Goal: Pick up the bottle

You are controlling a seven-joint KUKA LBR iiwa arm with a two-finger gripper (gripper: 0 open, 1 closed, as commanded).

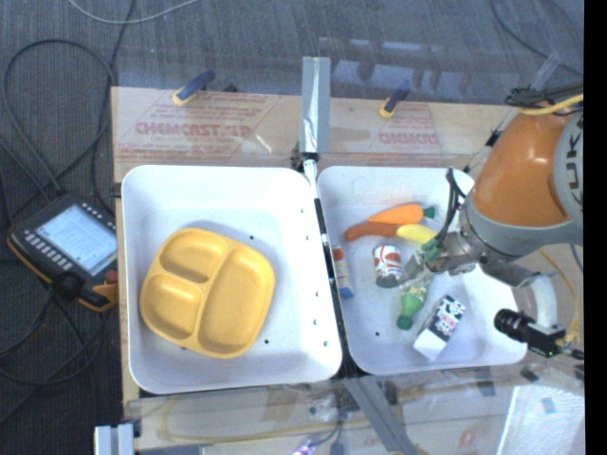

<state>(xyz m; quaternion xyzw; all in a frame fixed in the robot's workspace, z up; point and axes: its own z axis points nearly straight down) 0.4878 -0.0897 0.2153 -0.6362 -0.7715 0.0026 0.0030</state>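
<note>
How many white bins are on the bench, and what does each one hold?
2. The left bin holds a yellow tray. The right bin holds a carrot, a can, a green bottle and a small carton; the arm may hide more.

Glossy plastic yellow tray (208, 292); smooth, seemingly plastic white bins (133, 254); brown wooden bench (204, 131).
</note>
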